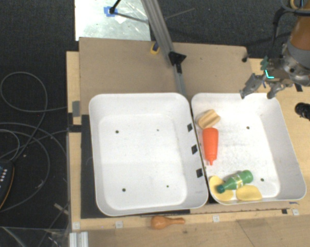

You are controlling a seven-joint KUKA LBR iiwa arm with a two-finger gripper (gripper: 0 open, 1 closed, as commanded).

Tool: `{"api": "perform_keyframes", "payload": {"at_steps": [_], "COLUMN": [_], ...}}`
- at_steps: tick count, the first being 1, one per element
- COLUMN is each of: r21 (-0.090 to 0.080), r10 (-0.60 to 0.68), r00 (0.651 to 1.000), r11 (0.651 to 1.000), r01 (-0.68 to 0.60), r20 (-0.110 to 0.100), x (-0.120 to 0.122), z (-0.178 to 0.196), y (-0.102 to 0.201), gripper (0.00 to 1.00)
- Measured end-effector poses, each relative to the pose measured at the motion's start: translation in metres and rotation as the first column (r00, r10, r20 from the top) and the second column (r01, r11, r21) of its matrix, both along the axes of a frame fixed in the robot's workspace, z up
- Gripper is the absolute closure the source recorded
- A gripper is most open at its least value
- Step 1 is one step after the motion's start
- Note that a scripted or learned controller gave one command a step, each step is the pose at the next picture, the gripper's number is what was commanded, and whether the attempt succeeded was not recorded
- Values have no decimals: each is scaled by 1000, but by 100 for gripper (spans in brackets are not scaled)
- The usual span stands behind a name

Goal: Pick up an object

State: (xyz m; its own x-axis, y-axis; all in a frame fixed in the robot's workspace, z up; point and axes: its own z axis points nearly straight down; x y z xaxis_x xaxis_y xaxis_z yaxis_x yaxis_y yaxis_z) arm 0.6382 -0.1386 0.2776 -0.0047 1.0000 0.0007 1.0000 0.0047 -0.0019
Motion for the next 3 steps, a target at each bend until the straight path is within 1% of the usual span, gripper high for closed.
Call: {"api": "perform_keyframes", "payload": {"at_steps": [1, 2, 3], "r21": [-1, 0, 0], "r10": [2, 1, -4], "r00": [1000, 1000, 1000], "r11": [1000, 1000, 1000], "r01": [-2, -1, 4], "r20": [3, -1, -1], "x": [1, 0, -7], "z": [2, -41, -86], "y": [0, 6, 5], "gripper": [0, 0, 0]}}
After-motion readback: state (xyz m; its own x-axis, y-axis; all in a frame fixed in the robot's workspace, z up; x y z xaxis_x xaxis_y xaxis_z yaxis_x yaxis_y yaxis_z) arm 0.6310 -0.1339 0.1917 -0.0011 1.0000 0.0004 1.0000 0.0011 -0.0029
